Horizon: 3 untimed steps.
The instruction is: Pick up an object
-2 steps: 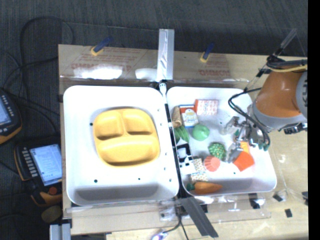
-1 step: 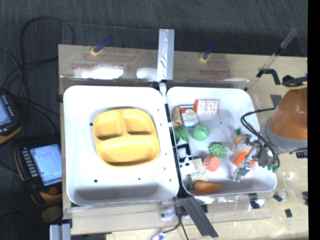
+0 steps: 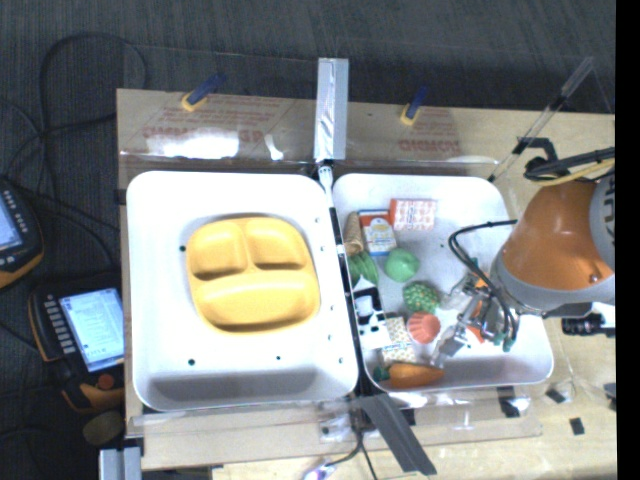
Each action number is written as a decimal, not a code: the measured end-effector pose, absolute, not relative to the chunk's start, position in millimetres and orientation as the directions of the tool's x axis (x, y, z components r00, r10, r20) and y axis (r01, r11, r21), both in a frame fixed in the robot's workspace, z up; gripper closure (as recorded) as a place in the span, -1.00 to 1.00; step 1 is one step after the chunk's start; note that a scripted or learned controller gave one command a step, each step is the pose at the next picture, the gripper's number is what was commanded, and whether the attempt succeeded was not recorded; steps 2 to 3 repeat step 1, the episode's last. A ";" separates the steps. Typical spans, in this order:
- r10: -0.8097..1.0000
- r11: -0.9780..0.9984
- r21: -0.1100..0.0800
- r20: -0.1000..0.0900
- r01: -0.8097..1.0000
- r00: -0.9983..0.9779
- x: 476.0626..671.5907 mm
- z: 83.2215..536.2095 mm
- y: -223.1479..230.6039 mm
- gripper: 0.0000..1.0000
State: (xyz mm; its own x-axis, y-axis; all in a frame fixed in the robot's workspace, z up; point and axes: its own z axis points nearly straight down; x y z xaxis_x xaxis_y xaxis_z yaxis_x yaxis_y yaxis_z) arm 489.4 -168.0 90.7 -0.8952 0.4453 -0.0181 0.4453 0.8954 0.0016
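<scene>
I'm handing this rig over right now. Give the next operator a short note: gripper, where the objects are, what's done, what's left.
Gripper: low in the right bin, beside the pink cup; nothing visible between its fingers, and I cannot tell whether they are open or shut.
Objects: all in the right bin, mostly its left half. Carrot by the front wall, green ball mid-bin, bumpy green piece below it, red-and-white boxes at the back.
Left bin: holds a yellow tray.
Done: arm is down among the objects.
Left: nothing lifted yet; grasp and raise one object.
</scene>
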 end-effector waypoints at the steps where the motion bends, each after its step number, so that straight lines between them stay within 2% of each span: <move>1: 0.329 0.944 -0.003 -0.013 0.329 -0.944 546.1 89.9 -140.8 -1.00; 3: 0.329 0.944 -0.003 -0.013 0.329 -0.944 546.1 89.9 -140.8 -1.00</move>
